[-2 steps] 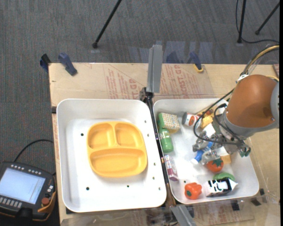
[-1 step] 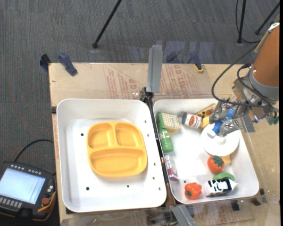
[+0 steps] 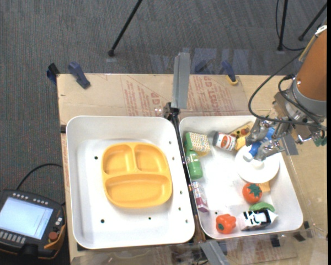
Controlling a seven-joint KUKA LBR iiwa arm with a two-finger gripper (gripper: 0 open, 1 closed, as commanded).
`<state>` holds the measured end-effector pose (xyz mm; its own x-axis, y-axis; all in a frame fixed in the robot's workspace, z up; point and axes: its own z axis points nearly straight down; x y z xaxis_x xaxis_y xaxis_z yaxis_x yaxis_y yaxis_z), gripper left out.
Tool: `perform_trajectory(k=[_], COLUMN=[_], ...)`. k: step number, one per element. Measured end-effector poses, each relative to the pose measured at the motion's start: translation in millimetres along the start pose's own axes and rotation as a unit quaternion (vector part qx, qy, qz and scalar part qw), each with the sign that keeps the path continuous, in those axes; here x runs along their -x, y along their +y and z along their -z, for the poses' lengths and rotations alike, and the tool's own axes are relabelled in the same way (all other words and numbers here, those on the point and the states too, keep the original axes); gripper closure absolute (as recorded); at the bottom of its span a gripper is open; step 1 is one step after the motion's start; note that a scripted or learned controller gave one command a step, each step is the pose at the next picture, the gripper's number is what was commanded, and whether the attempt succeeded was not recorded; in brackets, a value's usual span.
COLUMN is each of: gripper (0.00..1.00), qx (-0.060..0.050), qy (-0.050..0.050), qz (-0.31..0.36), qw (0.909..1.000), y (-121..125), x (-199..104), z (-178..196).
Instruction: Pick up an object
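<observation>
Objects for picking lie in your right bin [image 3: 295, 203]. A white round plate [image 3: 258, 170] sits toward the bin's right side, and the gripper [image 3: 260, 148] hangs over that plate's far edge. A small blue-and-white piece shows just at its tip, but you cannot tell whether the claw is wide, narrow or closed on anything, since the wrist hardware hides the fingers.

Just near of the plate you see a small tomato [image 3: 252, 192]. At the near edge sit an orange bell pepper [image 3: 225, 223] and a black-and-white carton [image 3: 257, 218] with a green piece resting on its top. Along the bin's left wall lie a green bottle [image 3: 194, 165] and, nearer you, a slim pink packet [image 3: 199, 196]. At the far side you find a checked yellow pack [image 3: 198, 142] and a small bottle with a red label [image 3: 224, 141] lying on its side.

Your left bin [image 3: 77, 203] holds a yellow divided tray [image 3: 137, 174], lying flat near its middle.
</observation>
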<state>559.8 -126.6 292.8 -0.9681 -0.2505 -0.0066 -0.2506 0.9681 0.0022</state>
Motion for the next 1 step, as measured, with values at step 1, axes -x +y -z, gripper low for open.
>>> perform_trajectory(k=[1], gripper=[1.00], qx=[0.000], qy=[0.002], qz=[0.018], qw=[0.9998], y=[1.1], x=[39.9], z=[7.1])
